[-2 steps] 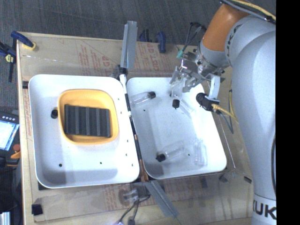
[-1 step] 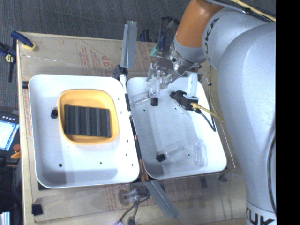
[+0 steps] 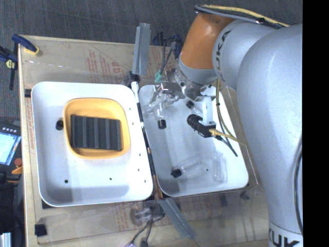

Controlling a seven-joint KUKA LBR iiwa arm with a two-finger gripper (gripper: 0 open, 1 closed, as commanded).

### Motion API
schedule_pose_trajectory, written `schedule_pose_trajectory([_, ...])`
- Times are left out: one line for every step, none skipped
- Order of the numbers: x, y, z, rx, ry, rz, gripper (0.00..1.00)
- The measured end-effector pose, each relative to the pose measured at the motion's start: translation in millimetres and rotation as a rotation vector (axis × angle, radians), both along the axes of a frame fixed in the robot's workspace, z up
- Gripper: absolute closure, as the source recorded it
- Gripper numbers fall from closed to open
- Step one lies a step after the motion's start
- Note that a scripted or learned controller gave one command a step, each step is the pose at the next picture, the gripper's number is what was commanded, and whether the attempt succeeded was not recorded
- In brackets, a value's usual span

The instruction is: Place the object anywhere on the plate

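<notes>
A yellow plate with a dark ridged centre lies in the left bin, towards its back. A clear plastic object with a black cap lies on its side near the front of the right bin. A second clear piece lies just right of it. My gripper hangs low over the back left corner of the right bin, close to the wall between the bins. It is well behind the clear object and apart from it. Nothing shows in its grasp.
The grey arm with its orange band covers the back right of the right bin. A black cable connector hangs from the wrist over the bin's middle. Blue clamps sit at the bench's back left, and a small screen at the left edge.
</notes>
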State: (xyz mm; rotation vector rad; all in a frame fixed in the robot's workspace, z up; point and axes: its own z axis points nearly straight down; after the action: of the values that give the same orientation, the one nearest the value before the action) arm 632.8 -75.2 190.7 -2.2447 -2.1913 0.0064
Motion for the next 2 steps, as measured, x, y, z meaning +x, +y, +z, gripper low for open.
schedule_pose_trajectory([16.4,70.5,52.4,0.0,-0.004,0.031,1.0])
schedule_pose_trajectory([1.0,73.8,18.6,0.001,0.0,0.314,1.0])
